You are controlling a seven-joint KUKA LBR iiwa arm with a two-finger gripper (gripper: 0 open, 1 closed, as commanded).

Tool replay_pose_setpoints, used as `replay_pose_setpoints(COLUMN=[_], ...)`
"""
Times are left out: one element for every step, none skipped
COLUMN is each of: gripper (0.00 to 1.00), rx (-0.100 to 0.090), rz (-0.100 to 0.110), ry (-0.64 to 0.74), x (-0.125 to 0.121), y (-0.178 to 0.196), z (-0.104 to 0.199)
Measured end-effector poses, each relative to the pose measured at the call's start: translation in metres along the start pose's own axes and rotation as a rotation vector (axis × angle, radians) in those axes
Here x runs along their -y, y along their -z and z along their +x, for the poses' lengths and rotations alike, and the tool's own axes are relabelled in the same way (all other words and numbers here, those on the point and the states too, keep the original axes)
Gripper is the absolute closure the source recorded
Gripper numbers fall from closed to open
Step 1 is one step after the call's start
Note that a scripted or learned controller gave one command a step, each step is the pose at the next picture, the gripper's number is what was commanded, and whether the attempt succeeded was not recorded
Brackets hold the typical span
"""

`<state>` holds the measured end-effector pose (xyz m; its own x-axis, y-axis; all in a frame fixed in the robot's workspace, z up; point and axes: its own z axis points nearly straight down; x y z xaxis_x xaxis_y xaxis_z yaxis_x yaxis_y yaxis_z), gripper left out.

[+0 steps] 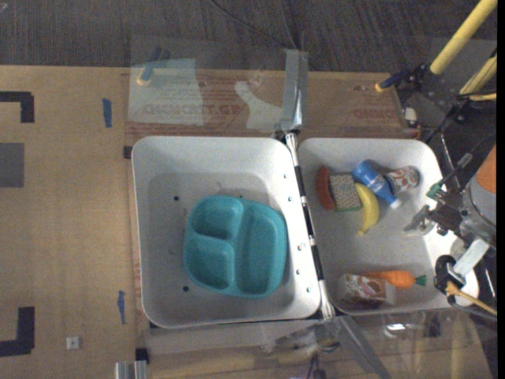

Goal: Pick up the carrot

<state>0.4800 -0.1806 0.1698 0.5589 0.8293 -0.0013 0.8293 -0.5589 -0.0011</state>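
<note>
Camera view, from above. Two white bins sit side by side on the table (63,235). The left bin (150,164) holds a teal divided tray (235,245). The right bin (426,160) holds the task's thing: the carrot (394,279), orange with a small green tip, lies flat near the bin's near wall, its length running left to right. Touching or just beside its left end lies a small printed packet (368,288). Farther off in the same bin, well apart from the carrot, are a banana (368,208), a blue bottle-like toy (374,180), a small printed can (402,180) and a brown-and-red sponge-like piece (335,190).

The gripper (434,219) enters from the right, over the bin's right side, to the far side of the carrot and somewhat right of it. The metal parts there are small and dark against the bin, so whether it stands wide or narrow cannot be told; nothing appears to be held in it.

Risks, as judged from this layout. The carrot lies close to the near wall and its green tip is near the right corner, so a descent there may strike the rim or leave one side of the grasp no room. The packet crowds the left end; a grasp placed too far left may catch the packet instead, or nudge the carrot aside. The carrot's round, tapering body may roll or slip if closed on along its length rather than across its middle.
</note>
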Motion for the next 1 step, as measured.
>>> replay_pose_setpoints(gripper=[0.00], rx=[-0.003], rz=[0.003], ry=[0.426], x=[-0.0174], y=[-0.0564], z=[-0.0285])
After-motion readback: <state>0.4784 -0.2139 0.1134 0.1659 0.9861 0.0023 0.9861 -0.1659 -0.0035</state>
